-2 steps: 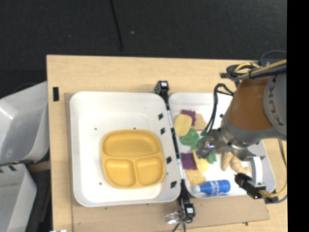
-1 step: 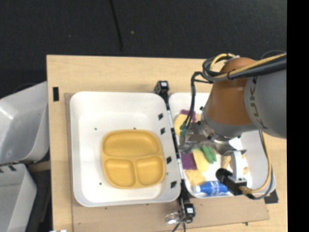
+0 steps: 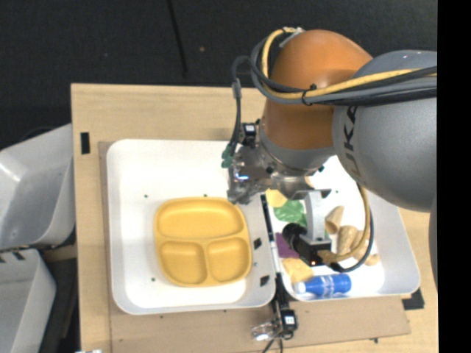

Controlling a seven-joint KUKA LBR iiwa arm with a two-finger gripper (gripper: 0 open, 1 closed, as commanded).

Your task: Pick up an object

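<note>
My gripper (image 3: pixel 241 185) hangs under the big orange and grey wrist, low over the divider between the two bins, at the far right edge of the left bin (image 3: pixel 129 197). Just in front of it in that bin lies a yellow divided plate (image 3: pixel 202 240). The right bin (image 3: pixel 397 271) holds a green thing (image 3: pixel 290 212), a blue bottle (image 3: pixel 328 285) lying on its side, a yellow piece (image 3: pixel 298 269), tan pieces (image 3: pixel 346 235) and a bit of purple (image 3: pixel 302 253). The arm hides much of that bin. Nothing shows between the gripper's tips.
The arm's bulk covers the right bin's far half. A pale wooden bench (image 3: pixel 147 112) frames both bins. A small metal clip (image 3: pixel 271 329) sits at the bench's front edge. A white surface (image 3: pixel 33 190) stands off the bench to the left.
</note>
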